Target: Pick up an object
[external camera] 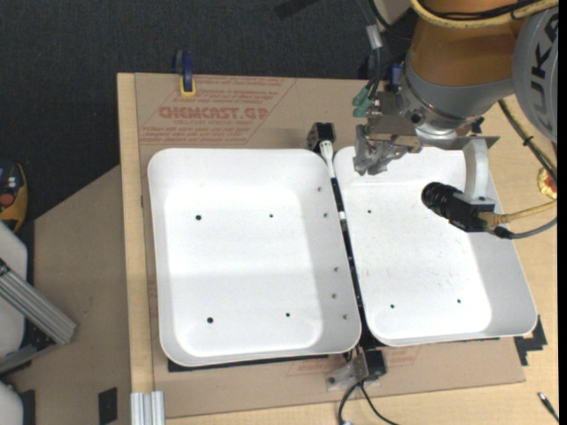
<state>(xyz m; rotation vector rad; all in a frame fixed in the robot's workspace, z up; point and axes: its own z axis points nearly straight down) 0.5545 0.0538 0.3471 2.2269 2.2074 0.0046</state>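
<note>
My gripper (372,159) hangs below the grey and orange arm (461,42), over the far left corner of the right white bin (496,326). It sits close to the bin's back rim, next to the divide between the two bins. I see no object held in it. The left white bin (168,202) lies beside it, showing only small dark dots on its floor.
A black cylindrical part (447,204) with a cable hangs from the wrist on a white bracket over the right bin. A blue and yellow clamp (185,71) stands at the board's far edge. Black clips (321,136) hold the bins at the divide, far and near.
</note>
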